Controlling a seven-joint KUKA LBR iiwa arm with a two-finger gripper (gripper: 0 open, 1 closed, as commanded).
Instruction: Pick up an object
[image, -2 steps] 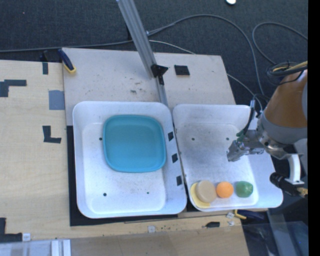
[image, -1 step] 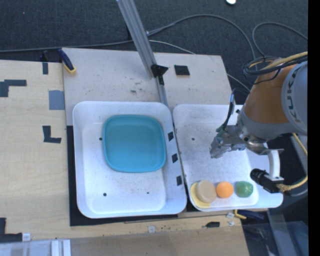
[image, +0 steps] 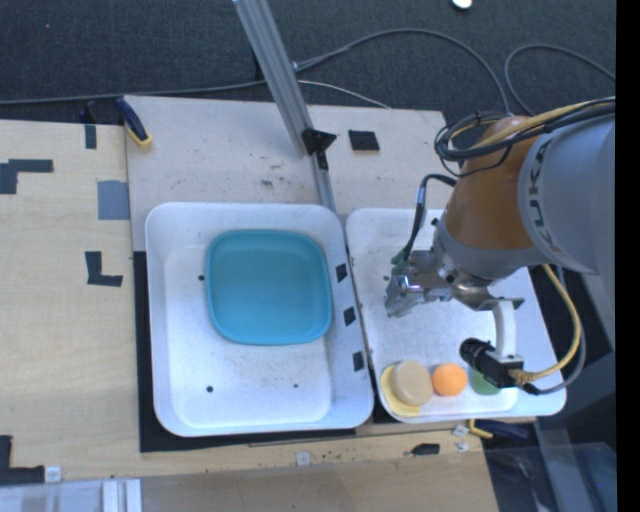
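Hovering — fingers (image: 400, 296) over right bin (image: 375, 240).

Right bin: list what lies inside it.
Right bin holds a tan round piece, an orange ball and something green; the arm covers its far part.

I see gripper (image: 402, 297) over right bin (image: 375, 235), teal plate (image: 268, 286) in left bin (image: 160, 300), orange ball (image: 450, 380) near front edge.
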